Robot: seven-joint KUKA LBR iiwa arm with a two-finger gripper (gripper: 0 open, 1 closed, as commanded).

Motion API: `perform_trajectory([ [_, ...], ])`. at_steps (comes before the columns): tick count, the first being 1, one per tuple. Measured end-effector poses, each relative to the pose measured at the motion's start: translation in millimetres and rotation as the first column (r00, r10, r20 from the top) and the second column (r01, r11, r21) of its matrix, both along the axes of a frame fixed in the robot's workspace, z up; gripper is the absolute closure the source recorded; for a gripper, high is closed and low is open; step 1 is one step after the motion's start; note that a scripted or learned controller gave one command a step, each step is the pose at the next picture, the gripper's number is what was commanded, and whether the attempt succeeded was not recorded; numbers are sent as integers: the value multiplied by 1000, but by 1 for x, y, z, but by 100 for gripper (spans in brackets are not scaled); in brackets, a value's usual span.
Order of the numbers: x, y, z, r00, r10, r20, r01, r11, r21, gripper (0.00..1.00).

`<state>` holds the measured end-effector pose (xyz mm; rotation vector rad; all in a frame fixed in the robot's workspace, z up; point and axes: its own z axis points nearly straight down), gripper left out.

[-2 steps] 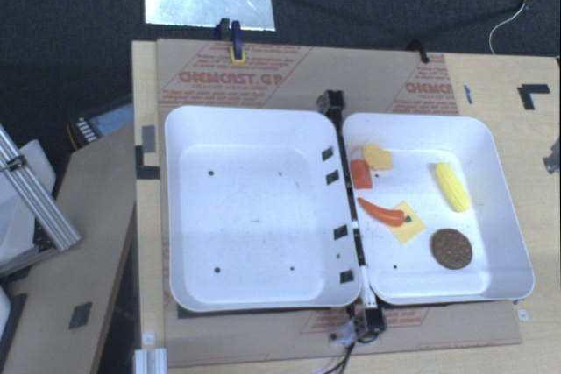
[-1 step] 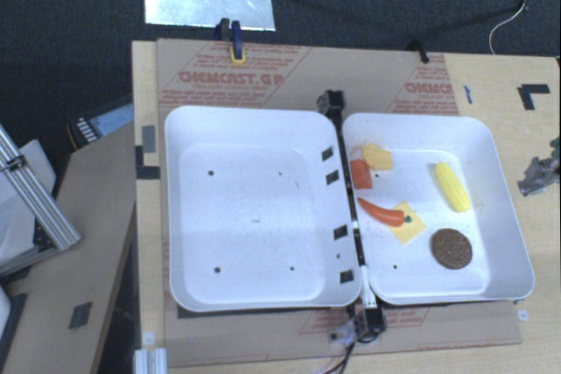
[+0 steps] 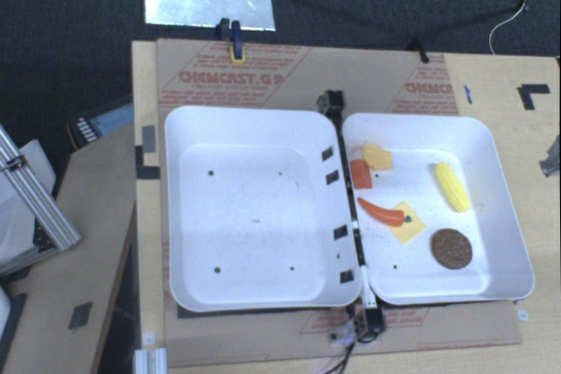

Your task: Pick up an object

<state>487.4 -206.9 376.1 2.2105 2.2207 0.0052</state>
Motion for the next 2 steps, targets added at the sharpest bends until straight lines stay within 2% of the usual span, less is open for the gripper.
perform_trajectory([
  [1, -1, 1, -65, 1000, -3, -10, 3, 1000, 4, 100],
  [2, 0, 0, 6, 1000, 0, 1, 0, 1000, -1, 100],
])
